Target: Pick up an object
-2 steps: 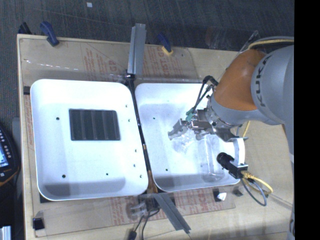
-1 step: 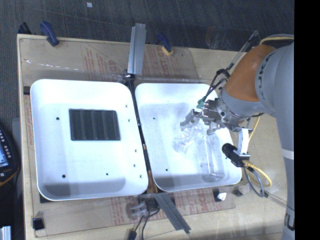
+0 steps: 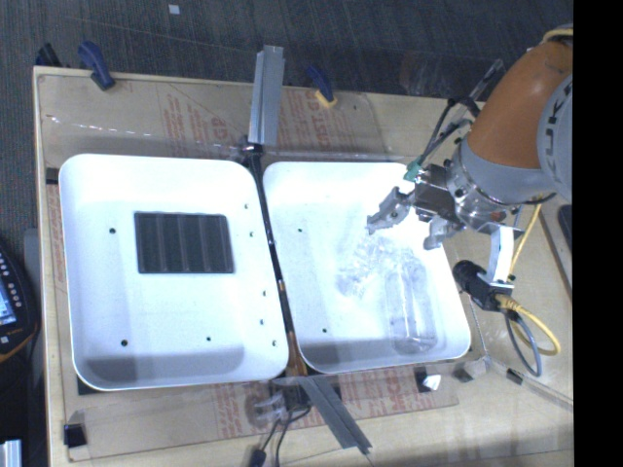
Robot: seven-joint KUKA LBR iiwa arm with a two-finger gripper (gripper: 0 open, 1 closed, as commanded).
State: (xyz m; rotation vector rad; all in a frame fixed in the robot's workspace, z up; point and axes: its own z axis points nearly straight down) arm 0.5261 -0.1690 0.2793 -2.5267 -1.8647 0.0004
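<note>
As I read the overhead feed, the things closest to the gripper are two see-through plastic items in the right bin [image 3: 310, 324]. One is a crumpled clear piece [image 3: 362, 261] near the bin's middle. The other, just beside it toward the near right corner, is a clear bottle [image 3: 414, 309] lying on its side, pointing roughly front to back. Both are faint against the white floor, so I cannot say whether they touch each other. The gripper [image 3: 409, 226] hangs over the far right part of that bin, just beyond the crumpled piece. I see its two fingers [image 3: 383, 216] spread apart with nothing between them. How high it sits above the floor I cannot judge from this slant. One more candidate, a dark ribbed slab [image 3: 183, 242], lies flat in the middle of the left bin [image 3: 97, 309], square to its walls and well apart from the gripper. The arm [image 3: 521, 105] comes in from the right, with its orange band over the bench's far right side. The two bins sit side by side on the pale bench [image 3: 146, 105], nearly touching along their shared edge. A grey metal bar [image 3: 266, 90] stands at the far end of that seam. Two blue clamps [image 3: 95, 66] grip the bench's far edge, one near the left corner and one just right of the bar.
</note>
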